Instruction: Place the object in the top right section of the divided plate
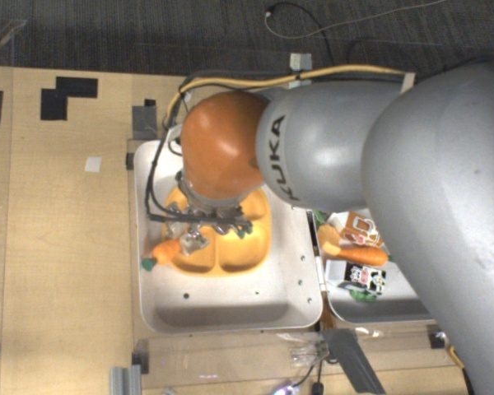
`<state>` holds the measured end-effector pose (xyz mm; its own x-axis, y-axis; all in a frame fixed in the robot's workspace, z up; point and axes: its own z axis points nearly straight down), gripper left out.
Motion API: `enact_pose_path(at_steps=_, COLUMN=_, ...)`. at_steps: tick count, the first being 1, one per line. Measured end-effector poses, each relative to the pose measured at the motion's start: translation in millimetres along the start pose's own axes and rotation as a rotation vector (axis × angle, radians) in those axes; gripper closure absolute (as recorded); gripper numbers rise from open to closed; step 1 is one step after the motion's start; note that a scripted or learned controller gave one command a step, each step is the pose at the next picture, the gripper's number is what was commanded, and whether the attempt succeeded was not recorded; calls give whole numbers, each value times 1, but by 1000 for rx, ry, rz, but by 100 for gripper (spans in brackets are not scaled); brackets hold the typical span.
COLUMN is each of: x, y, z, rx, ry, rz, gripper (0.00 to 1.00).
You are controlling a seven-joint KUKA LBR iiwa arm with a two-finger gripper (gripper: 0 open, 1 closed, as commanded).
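Arm (pixel 354 146) reached in over the left bin (pixel 230 307), hand (pixel 199 235) low over the yellow divided plate (pixel 239 253). Couldn't tell the hand's opening or whether it had anything. Toy carrot (pixel 163 253) lay at the plate's left edge, just beside the hand. Right bin (pixel 370 307) held assorted toy items (pixel 356 249).

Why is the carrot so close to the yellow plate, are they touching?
Touching. The camera view shows the carrot lying over the yellow plate's left rim, with no gap.
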<state>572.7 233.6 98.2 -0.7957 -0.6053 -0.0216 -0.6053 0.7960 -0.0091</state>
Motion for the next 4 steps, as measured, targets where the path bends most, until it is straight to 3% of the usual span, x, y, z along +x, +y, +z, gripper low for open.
enact_pose_path(at_steps=1, x=-4, y=-8, z=-8, rx=-8, ry=9, rz=-122, gripper=100)
enact_pose_path(at_steps=2, x=-16, y=-22, z=-56, rx=-9, ry=14, rz=104, gripper=100)
enact_pose_path(at_steps=3, x=-2, y=-1, z=-3, rx=-6, ry=3, rz=-298, gripper=100)
enact_pose_path(at_steps=4, x=2, y=-3, z=1, rx=-3, ry=-9, rz=-822, gripper=100)
